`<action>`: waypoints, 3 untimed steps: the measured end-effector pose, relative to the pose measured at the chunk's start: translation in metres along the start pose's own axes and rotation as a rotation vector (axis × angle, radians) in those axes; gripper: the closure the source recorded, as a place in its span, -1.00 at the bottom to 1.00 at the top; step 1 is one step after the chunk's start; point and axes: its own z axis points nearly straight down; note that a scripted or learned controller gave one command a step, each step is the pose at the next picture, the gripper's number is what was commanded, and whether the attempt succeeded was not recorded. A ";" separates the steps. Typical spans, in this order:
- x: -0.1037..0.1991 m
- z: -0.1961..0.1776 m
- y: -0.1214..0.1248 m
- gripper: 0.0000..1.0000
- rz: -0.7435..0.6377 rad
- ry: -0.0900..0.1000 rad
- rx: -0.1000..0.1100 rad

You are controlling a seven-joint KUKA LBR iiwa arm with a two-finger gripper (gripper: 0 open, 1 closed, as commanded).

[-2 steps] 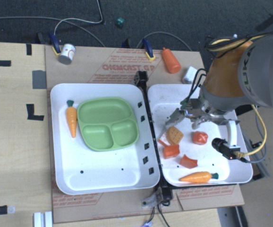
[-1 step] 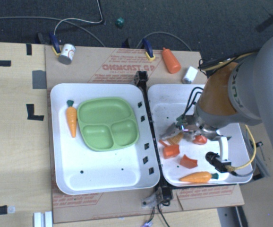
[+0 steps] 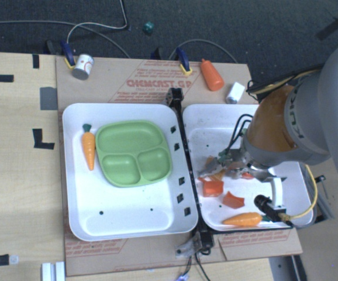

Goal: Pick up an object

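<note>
Two bins [image 3: 75, 157], gripper [image 3: 218, 164] seemingly over red pieces [image 3: 213, 187].

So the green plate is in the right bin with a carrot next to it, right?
Not quite. The green plate is in the left bin, not the right one. The carrot does lie next to it, on the plate's left side in the picture. The camera view shows this.
</note>
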 end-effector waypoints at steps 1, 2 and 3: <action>-0.018 -0.007 0.079 -1.00 -0.001 -0.001 0.021; 0.004 0.002 0.061 -1.00 0.001 -0.003 0.005; 0.006 0.001 0.032 -1.00 0.001 -0.001 0.002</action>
